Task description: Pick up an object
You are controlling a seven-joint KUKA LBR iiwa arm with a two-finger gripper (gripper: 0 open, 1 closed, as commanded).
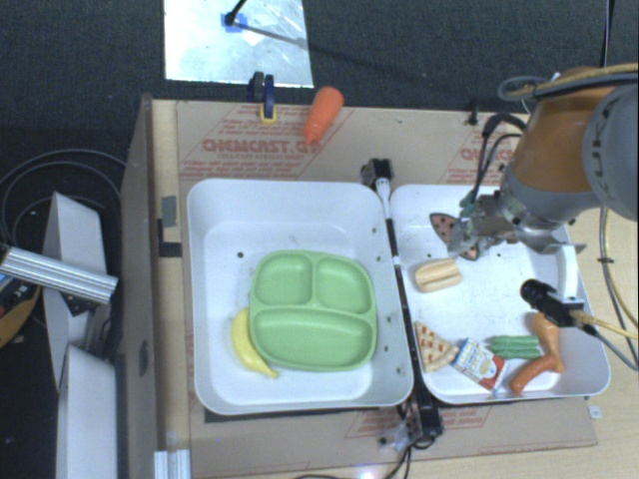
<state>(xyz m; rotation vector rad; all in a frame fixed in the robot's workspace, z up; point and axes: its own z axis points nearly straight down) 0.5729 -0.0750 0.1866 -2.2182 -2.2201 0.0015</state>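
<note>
Your end effector [467, 241] hangs low over the right bin [595, 387], at about 11 o'clock from that bin's centre. The wrist hides its tip from this angle, so you cannot tell whether it is open or closed, and nothing shows in its grasp. Judge this as the approach step: nothing is picked yet.

Two things lie closest to it. A dark reddish piece [441, 226] sits just beside it at 9 o'clock, near the bin's wall. A bread roll [436, 274] lies near it at 7 o'clock, clear of its neighbours.

The other candidates crowd the near rim of the right bin: a pizza slice [433, 345] at 8 o'clock of the bin, a small packet [477, 362] at 7, a green vegetable [514, 346] at 5, and an orange sausage [534, 371] touching it.

The roll looks like your easier target. The next move calls for a short shift toward 7 o'clock, centring over the roll, then a straight descent. The reddish piece probably sits too near the wall for a clean grip.
</note>
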